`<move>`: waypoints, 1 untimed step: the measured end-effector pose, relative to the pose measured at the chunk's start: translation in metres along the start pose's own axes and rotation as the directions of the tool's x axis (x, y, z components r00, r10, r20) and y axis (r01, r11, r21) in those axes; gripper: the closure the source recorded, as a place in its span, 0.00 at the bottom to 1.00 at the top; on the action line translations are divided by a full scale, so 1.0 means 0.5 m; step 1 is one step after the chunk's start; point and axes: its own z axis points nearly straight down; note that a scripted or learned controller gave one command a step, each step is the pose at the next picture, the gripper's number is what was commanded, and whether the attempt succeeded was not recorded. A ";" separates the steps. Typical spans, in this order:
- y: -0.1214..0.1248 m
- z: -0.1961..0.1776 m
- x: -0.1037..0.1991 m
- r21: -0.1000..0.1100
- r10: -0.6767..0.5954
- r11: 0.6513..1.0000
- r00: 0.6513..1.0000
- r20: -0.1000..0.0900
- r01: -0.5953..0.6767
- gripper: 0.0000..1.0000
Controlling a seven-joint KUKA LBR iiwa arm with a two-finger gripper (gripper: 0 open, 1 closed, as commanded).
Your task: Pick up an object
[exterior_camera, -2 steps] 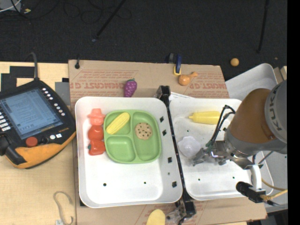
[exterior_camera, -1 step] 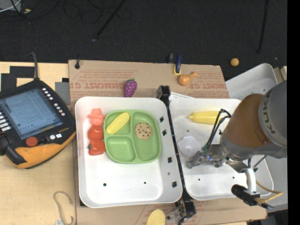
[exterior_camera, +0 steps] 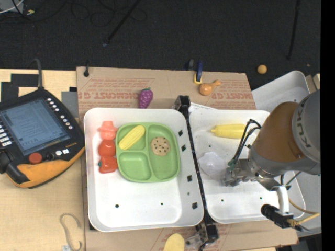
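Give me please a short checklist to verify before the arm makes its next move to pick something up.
1. Gripper is low inside the right bin: ok.
2. An object lies close by: ok, a clear plastic piece sits just left of it.
3. Object is held: cannot tell.
4. Yellow corn is apart from the gripper: ok.
5. Green plate with cookie rests in the left bin, out of the way: ok.

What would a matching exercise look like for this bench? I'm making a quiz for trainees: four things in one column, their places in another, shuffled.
Things:
1. corn cob
2. cookie
3. banana
4. grapes

Places:
A. right bin
B. on the cardboard behind the left bin
C. green tray, back-left compartment
D. green tray, right compartment

Pairs: 1-C, 2-D, 3-A, 4-B
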 end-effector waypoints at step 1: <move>0.005 -0.110 -0.023 -0.005 0.000 1.000 1.000 0.002 0.000 1.00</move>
